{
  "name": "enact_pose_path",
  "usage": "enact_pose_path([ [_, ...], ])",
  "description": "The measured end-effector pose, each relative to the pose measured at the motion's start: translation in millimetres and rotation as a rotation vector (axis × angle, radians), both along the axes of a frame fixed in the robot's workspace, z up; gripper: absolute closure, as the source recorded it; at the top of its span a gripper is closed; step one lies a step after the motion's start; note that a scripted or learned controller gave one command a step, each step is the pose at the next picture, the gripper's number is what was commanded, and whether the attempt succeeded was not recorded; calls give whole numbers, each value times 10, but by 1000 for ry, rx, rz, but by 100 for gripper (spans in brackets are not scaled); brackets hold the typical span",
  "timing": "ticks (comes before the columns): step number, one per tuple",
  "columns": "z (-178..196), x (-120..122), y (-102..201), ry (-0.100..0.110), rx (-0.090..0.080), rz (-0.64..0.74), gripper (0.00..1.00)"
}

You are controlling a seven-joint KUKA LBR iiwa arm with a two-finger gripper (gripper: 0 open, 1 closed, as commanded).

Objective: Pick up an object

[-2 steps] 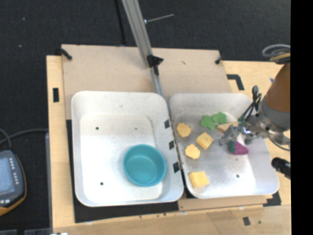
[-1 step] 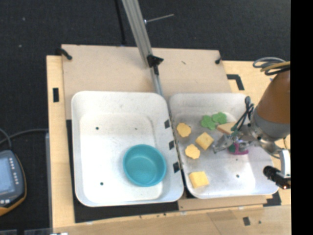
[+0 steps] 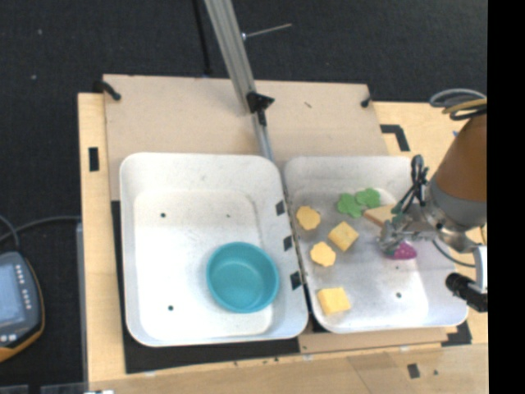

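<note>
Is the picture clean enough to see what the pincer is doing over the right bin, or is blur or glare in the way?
Camera view: lighting is even and soft, no hard glare on the white bins. The whole frame is slightly soft, and the pincer is a dark, blurry cluster by the purple object, so I cannot tell its finger state. The teal bowl and yellow pieces read clearly.

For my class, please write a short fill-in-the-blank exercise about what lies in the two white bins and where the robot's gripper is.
1. The blue bowl sits in the ____ bin.
2. The blocks scattered in the right bin are ____ in colour.
3. The gripper is low over the right bin, beside a ____ object.
4. The flat green piece lies in the ____ bin.

Missing words: left; yellow; purple; right
</note>
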State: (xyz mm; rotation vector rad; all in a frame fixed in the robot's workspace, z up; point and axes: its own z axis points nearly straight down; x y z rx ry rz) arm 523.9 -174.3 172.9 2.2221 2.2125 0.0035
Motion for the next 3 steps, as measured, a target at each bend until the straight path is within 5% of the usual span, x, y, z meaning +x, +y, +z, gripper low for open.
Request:
enact_pose_path([
  [1, 509, 68, -102, -1, -1, 7, 100],
  [2, 601, 75, -115, 3, 1, 7, 100],
  [3, 518, 112, 393, 4, 3, 11, 100],
])
